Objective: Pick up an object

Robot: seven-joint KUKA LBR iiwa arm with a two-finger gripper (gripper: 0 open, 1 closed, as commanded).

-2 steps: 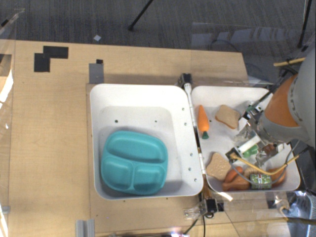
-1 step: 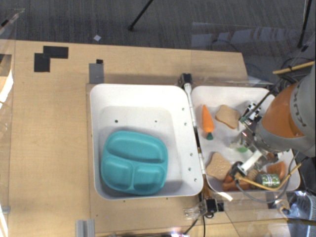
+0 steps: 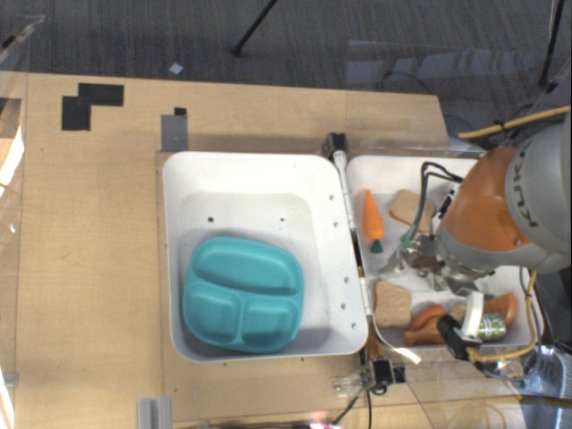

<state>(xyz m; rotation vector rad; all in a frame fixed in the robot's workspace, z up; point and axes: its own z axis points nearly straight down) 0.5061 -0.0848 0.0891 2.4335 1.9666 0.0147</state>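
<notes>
Just left of the gripper (image 3: pixel 418 256), toward the wall shared with the left bin (image 3: pixel 241 157): a carrot (image 3: pixel 373 216), close by but not touching. Long axis running away from the camera and back, orange body at the far end, green tip at the near end, almost level with the gripper. Closest candidate for the pick, judging by position alone; would call for a short sideways shift and a grasp across the narrow width.

Beyond the gripper, a little to its left: a tan bread slice (image 3: pixel 405 207), lying flat. On the near side, just below it and to its left: a second bread slice (image 3: pixel 391 303). Beside that, to the right and under the wrist: a reddish-orange piece (image 3: pixel 427 325), then a green can (image 3: pixel 489 328) on its side, with a white part across its left end.

All of these within the right bin (image 3: pixel 407 162). Far off to the left, well apart from the tool: a teal divided tray (image 3: pixel 241 295) in the left bin.

Hard to read at the tool itself: a tangle of metal and cable beneath the orange band of the arm (image 3: pixel 483 211). Spread or pressed together: cannot tell. Nothing seen pinched there. Right part of the bin floor hidden under the arm; more items possibly covered. Shape of the reddish piece partly masked, identity uncertain.
</notes>
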